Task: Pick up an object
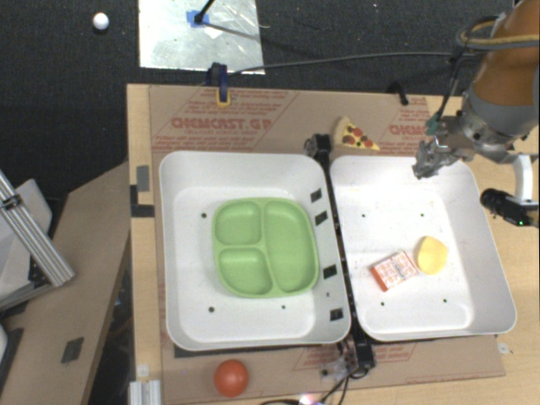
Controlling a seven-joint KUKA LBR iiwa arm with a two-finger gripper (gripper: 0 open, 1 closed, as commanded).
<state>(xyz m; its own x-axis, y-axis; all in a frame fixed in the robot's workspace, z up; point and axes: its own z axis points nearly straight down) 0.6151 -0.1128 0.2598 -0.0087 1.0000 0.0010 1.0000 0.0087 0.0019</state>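
In the right bin point(472, 226) lie a small red and white packet point(394, 270) and, touching its right side, a yellow round object point(432, 255). My gripper point(424, 165) hangs over the bin's far edge, well above and behind both objects, with nothing visible between its fingers. The arm with its orange band point(506, 53) comes in from the upper right. A green divided plate point(264, 246) rests in the left bin point(181, 184).
A pizza-slice toy point(356, 135) lies on the cardboard behind the bins. A red ball point(230, 377) sits in front of the left bin. A black cable crosses the back, and a blue clamp point(219, 81) stands at the board's far edge.
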